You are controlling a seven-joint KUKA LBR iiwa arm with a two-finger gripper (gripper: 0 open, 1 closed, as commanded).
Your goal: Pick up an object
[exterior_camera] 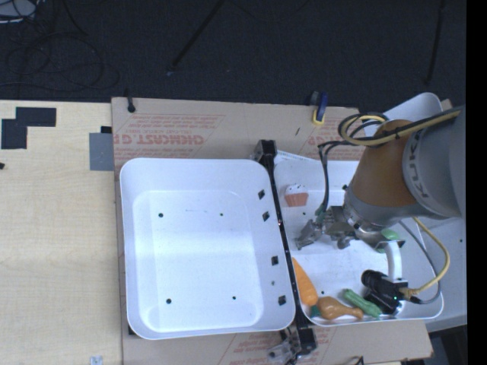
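Observation:
My gripper point(323, 239) hangs low over the middle of the right bin point(426, 310), open, with bare white floor between its fingers and nothing held. A small salmon block point(296, 198) lies just up and left of it, apart from it. An orange carrot-shaped piece point(304, 281) lies below the gripper along the bin's left wall. At the bin's front edge sit an orange-yellow piece point(333, 307) and a green piece point(361, 302) side by side. Another bit of green point(392, 235) peeks out beside the wrist, mostly hidden by the arm.
The left bin point(133, 204) stands beside the right one, divided from it by a black-clipped rim point(275, 226). The arm's grey and orange body point(396, 173) covers the right bin's back right part. Cardboard lies under both bins.

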